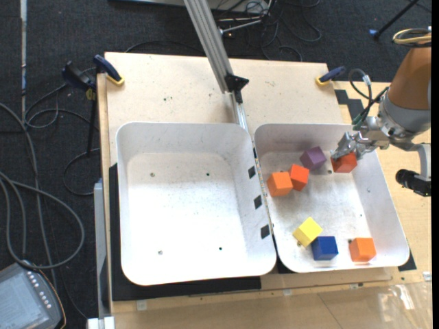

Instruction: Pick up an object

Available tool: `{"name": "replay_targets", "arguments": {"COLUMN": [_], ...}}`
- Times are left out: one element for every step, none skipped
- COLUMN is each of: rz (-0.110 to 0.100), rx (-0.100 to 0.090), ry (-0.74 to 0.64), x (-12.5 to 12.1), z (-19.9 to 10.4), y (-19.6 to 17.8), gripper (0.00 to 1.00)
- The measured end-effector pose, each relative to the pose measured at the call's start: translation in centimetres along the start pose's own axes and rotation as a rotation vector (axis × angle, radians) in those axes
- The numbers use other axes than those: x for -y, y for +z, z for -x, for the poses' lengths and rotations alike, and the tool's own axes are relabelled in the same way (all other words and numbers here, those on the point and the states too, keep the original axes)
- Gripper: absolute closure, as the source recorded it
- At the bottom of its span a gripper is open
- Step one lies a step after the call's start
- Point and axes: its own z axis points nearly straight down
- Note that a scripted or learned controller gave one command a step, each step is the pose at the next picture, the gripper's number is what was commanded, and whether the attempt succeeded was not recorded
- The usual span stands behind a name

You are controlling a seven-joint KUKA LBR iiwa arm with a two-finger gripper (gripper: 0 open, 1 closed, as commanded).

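Camera view: right bin (384, 204) holds six blocks; gripper (345, 157) grips red block (345, 162)

The arm reached in from the right, and the tool (345, 153) held a red block (345, 162) between its fingers above the right bin (384, 204), just beside a purple block (314, 157). Two orange blocks (288, 180) lay touching near the bin's middle. A yellow block (306, 230), a blue block (324, 247) and another orange block (362, 249) sat along its near side. The left bin (130, 184) stood alongside on the desk (171, 88).
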Motion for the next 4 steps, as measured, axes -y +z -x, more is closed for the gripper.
{"name": "replay_targets", "arguments": {"rz": [0.001,0.002,-0.007,-0.007], "rx": [0.0,0.001,-0.003,-0.004], "ry": [-0.001,-0.001,-0.004,-0.005], "x": [-0.1,0.0,-0.9,-0.9], "z": [-1.0,-1.7,-6.1,-11.5], "y": [-4.9,-11.0,-9.7,-9.9], "gripper": [1.0,1.0,1.0,1.0]}}
